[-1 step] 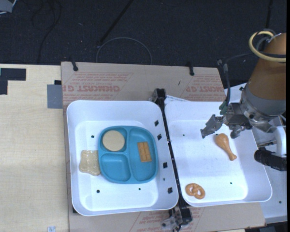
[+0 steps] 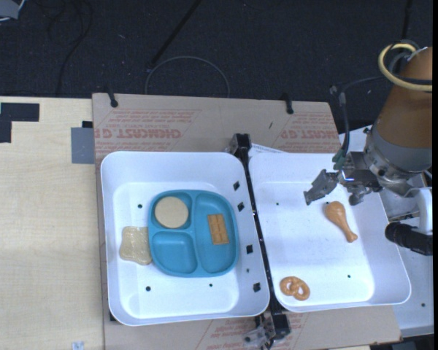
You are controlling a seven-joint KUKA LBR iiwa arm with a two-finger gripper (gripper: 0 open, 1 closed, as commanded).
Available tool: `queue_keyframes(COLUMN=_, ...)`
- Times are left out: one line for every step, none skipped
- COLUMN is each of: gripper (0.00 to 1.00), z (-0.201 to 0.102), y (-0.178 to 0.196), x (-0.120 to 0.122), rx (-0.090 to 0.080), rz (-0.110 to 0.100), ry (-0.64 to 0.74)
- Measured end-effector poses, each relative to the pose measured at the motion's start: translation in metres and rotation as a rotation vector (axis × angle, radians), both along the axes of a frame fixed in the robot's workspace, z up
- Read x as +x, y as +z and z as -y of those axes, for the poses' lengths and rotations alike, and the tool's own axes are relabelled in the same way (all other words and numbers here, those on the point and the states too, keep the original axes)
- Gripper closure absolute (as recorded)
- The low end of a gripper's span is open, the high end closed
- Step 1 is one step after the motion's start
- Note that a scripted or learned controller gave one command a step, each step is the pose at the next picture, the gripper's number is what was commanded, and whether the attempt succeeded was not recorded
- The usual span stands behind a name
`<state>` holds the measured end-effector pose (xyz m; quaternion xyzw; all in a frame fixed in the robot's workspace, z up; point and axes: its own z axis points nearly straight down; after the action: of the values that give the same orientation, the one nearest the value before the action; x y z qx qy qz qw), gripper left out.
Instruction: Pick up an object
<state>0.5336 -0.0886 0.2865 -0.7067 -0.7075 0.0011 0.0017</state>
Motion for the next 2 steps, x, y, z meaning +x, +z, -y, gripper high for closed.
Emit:
queue_keyframes(gripper=0.0, z=-0.007, y=-0.046, x=0.0, rx=0.001, rz=-0.004, ry=-0.001)
queue_keyframes(gripper=0.0, z=-0.004, y=-0.103, x=-0.01, rx=0.001, rz=-0.005, ry=-0.001)
